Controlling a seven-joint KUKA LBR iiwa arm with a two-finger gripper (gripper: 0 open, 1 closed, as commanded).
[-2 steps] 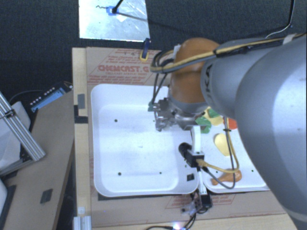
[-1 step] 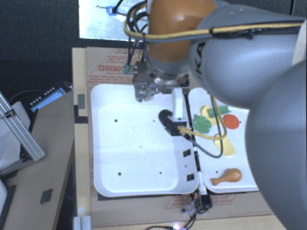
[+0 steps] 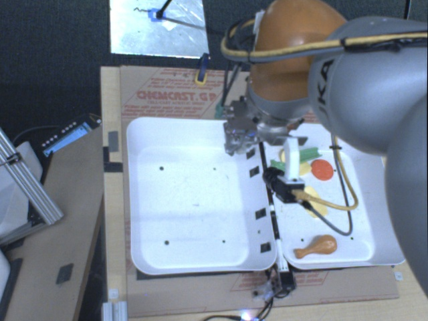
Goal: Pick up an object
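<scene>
My gripper [image 3: 236, 141] hangs over the far right corner of the left white bin [image 3: 187, 206], close to the divide between the bins. Nothing shows between its tips. In the right bin [image 3: 354, 246] lie a green piece [image 3: 310, 155], a red round piece [image 3: 323, 170], a yellow piece [image 3: 315, 204] and a tan drumstick-shaped piece [image 3: 317, 247] near the front. The arm's wrist and orange band cover the far part of the right bin.
Both bins rest on a cardboard sheet [image 3: 167, 93]. A shiny foil square [image 3: 157, 19] lies at the back. A metal frame [image 3: 23, 179] stands off the bench's left side.
</scene>
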